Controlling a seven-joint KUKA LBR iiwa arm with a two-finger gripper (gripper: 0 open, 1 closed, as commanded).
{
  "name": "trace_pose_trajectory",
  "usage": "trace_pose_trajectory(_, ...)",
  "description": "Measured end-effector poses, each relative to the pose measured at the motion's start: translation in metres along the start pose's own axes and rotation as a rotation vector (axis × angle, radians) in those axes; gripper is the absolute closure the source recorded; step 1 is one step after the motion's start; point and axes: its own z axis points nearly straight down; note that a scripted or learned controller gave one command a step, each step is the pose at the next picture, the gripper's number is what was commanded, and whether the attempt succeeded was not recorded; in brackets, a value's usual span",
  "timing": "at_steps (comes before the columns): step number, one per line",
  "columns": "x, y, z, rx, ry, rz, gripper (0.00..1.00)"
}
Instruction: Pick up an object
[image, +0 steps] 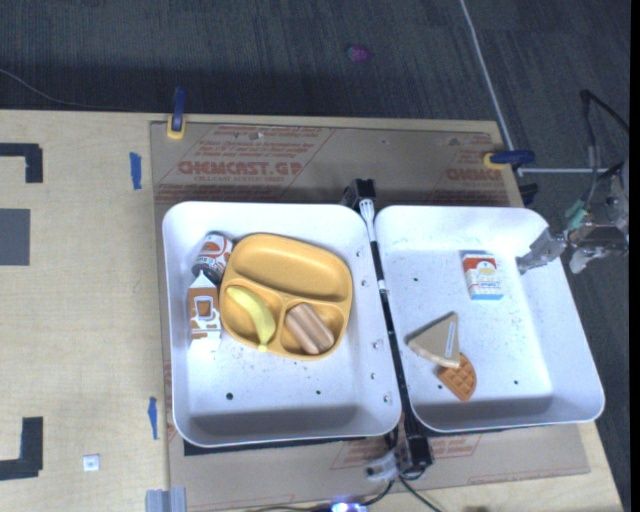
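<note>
Two white bins, gripper (548, 250) at the right bin's (560, 395) far right rim, its opening unclear, holding nothing visible, small carton (483, 275) just left of it, sandwich wedge (436, 338) and waffle (458, 379) nearer the front

The gripper (548, 250) shows at the right edge of the camera view, well up the frame and low in profile. One pale grey finger (533, 253) slants down and to the left — its tip is the leftmost part of the robot on show. Behind it, to the right, a darker body of the tool with a teal patch on top, and thin dark cables looping above and around it. Little of the arm itself enters the picture — just this end of it, reaching in level from the right. Nothing sits between the fingertips.
</note>
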Motion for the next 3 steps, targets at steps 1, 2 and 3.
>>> trace_pose_trajectory(1,-0.021,-0.017,0.146,-0.005,0.012,-0.007,0.00)
trace_pose_trajectory(2,0.029,-0.074,0.156,-0.016,-0.008,0.001,0.00)
trace_pose_trajectory(3,0.053,-0.074,0.156,-0.017,-0.012,0.004,0.00)
